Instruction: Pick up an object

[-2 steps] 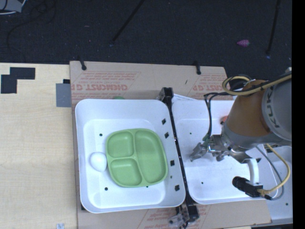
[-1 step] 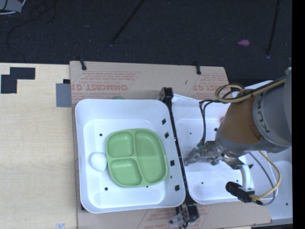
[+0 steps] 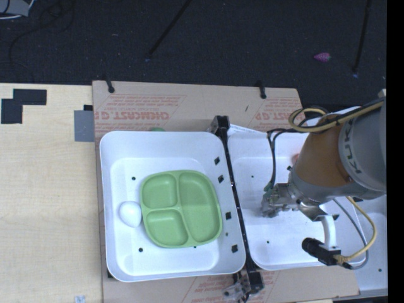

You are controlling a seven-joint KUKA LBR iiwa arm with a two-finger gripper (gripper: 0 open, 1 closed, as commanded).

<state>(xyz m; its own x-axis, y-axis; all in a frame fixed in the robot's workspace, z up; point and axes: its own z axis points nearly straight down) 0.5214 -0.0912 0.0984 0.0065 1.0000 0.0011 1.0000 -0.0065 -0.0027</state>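
Over in the left white bin [image 3: 113, 169] sits a green three-compartment plastic plate [image 3: 180, 208] with a small white egg-shaped ball [image 3: 130, 214] touching its left edge — both probably light and slick, so grab the plate's rim. Arm's end effector [image 3: 276, 202] hangs low in the right bin [image 3: 271, 257] — can't tell its state.

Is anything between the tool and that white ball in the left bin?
Yes. The tool is low in the right bin; the bins' adjoining walls and the green divided plate lie between it and the white ball.
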